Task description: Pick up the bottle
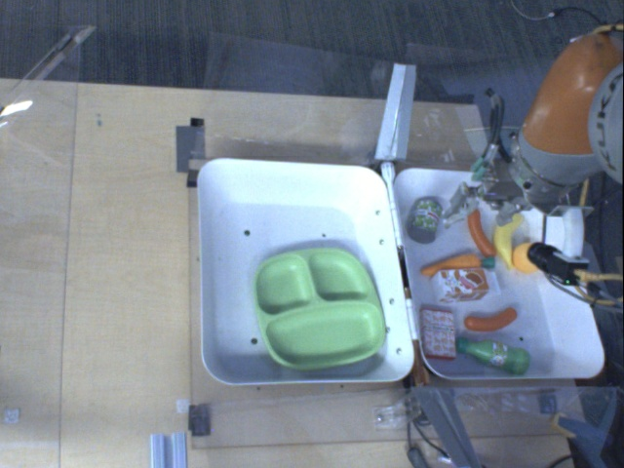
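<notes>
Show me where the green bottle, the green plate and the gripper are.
green bottle (495, 356), camera view, on its body.
green plate (320, 307), camera view, on the ridge between its compartments.
gripper (466, 201), camera view, between its fingertips.

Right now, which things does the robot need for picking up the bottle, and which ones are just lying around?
For the job:
- green bottle, lying in the right bin
- gripper, above that bin's far end

Just lying around:
- green divided plate in the left bin
- carrot
- sausage
- grey can
- banana

Pale wooden bench (97, 261), dark grey carpet floor (244, 8) behind — even light
</notes>
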Robot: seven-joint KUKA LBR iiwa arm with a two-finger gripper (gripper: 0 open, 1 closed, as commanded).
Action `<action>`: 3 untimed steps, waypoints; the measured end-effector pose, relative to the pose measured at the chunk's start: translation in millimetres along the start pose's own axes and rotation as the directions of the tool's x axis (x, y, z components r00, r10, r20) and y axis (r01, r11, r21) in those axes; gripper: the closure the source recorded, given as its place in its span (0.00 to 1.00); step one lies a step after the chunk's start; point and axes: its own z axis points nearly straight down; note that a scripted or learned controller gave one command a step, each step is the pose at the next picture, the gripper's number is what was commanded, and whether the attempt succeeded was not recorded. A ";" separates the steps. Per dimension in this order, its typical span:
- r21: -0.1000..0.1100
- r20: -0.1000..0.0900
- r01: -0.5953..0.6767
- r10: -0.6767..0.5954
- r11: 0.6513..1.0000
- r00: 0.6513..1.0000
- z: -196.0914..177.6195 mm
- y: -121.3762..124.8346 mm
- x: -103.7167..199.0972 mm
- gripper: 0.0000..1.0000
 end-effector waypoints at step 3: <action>-0.004 0.002 -0.115 0.115 0.993 0.993 -70.9 50.5 -55.3 1.00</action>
